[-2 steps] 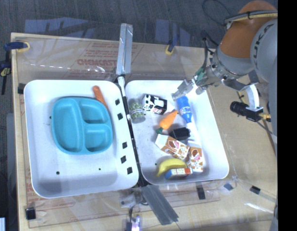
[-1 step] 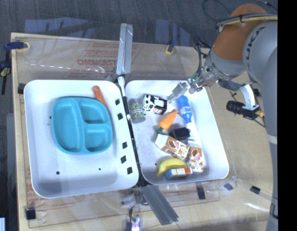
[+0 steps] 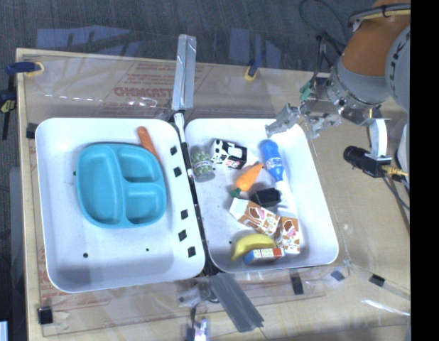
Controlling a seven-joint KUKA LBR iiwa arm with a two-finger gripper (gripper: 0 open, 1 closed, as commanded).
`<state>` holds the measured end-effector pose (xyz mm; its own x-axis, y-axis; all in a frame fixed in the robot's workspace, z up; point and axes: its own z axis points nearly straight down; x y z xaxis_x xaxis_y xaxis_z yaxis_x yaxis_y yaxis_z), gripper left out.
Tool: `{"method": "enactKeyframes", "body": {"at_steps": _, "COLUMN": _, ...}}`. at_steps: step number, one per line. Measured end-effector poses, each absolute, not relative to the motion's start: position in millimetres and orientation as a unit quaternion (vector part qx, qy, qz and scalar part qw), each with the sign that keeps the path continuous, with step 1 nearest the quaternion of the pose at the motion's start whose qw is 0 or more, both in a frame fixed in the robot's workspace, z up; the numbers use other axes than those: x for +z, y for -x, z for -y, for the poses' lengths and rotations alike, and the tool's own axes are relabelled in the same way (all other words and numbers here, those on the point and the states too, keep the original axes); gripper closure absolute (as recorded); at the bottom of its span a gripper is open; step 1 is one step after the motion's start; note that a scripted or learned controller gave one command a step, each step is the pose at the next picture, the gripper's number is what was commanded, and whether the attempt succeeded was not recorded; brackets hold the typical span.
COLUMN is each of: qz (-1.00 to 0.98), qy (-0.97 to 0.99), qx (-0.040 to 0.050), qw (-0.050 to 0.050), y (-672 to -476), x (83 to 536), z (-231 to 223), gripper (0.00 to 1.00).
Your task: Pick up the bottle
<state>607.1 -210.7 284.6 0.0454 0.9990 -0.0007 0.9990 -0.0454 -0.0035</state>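
Looking down on the tabletop [image 3: 77, 69], we see two shallow white bins side by side. Our grey arm with its orange band [image 3: 372, 45] comes in from the right, and its pincer [image 3: 280, 125] hangs over the far right edge of the right white bin [image 3: 320, 212]; whether it is open or closed we cannot tell, as its metal parts blur together. We see nothing held in it. The blue plastic bottle with a white label [image 3: 271, 159] lies on its side in the far right part of that bin, just near of the pincer and apart from it. Beside the bottle on its left rests an orange carrot-shaped toy [image 3: 248, 177], with a small black block [image 3: 265, 196] just near of it. A black-and-white spotted box [image 3: 227, 153] sits to the far left, and a yellow banana [image 3: 251, 244] lies by the near wall. In the left white bin [image 3: 56, 247] we see a turquoise divided tray [image 3: 121, 185].
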Motion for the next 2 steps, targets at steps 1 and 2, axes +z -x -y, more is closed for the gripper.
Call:
{"method": "enactKeyframes", "body": {"at_steps": 1, "qz": 0.722, "qy": 0.692, "qx": 0.0021, "qw": 0.003, "y": -627.5, "x": 197.7, "z": 202.0, "gripper": 0.00}}
{"method": "enactKeyframes", "body": {"at_steps": 2, "qz": 0.673, "qy": 0.739, "qx": -0.0042, "qw": -0.005, "y": -642.6, "x": 114.0, "z": 208.2, "gripper": 0.00}}
